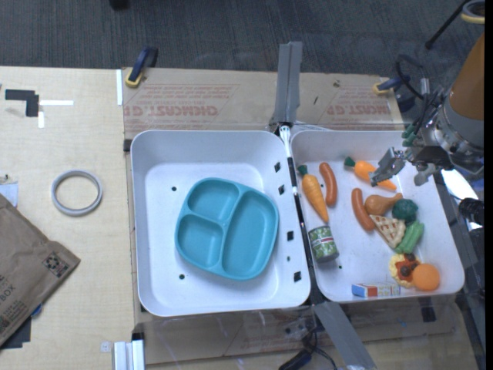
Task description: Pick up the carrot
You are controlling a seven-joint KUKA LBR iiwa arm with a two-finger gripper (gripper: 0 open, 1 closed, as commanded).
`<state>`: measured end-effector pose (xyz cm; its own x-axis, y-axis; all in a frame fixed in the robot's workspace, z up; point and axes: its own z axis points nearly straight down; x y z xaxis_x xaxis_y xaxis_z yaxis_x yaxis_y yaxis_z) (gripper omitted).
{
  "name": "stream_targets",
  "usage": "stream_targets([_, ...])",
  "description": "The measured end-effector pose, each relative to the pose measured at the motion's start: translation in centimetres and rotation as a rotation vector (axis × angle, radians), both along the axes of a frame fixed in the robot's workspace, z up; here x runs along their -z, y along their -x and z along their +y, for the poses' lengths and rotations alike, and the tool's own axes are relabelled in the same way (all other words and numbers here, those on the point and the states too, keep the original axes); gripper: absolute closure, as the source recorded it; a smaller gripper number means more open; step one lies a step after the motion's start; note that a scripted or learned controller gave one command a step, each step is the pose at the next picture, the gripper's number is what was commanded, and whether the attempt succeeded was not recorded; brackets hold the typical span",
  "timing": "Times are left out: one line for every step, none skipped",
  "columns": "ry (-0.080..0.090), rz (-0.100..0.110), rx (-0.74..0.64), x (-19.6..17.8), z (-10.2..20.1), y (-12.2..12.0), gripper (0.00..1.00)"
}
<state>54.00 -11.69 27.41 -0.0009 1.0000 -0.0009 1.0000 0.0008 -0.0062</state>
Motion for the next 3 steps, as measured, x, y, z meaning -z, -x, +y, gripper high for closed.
stream_targets([0.001,-0.002,-0.033,0.9,-4.7,-6.9,0.0])
stream_targets([-0.001,-0.003,-0.153,12.3,-5.9,-11.9,0.0])
stream_targets([-0.001,-0.006,-0.207,18.3,-8.0,-10.8,0.0])
